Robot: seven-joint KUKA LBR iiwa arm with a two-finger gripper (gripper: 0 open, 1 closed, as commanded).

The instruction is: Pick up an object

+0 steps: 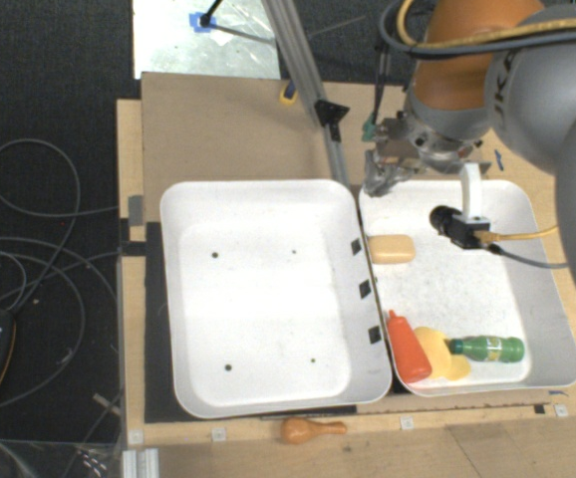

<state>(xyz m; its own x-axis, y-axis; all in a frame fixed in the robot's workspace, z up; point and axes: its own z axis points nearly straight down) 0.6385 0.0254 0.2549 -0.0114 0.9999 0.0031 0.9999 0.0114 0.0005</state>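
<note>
both white bins (268,297) look like smooth, slightly glossy plastic, the left one speckled with small dark spots. the bench (218,127) beneath is matt brown board, cardboard-like. the red bottle (408,347) and green bottle (487,348) look like shiny plastic. the arm (547,78) has smooth grey casing.

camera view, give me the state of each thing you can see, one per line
gripper: above the far left corner of the right bin, holding nothing visible
tan block: lying flat in the right bin, near the divider
red bottle: lying on its side
yellow piece: lying between the two bottles, touching the red bottle
green bottle: lying on its side
orange gourd-shaped piece: lying on the bench, outside the bins
</note>
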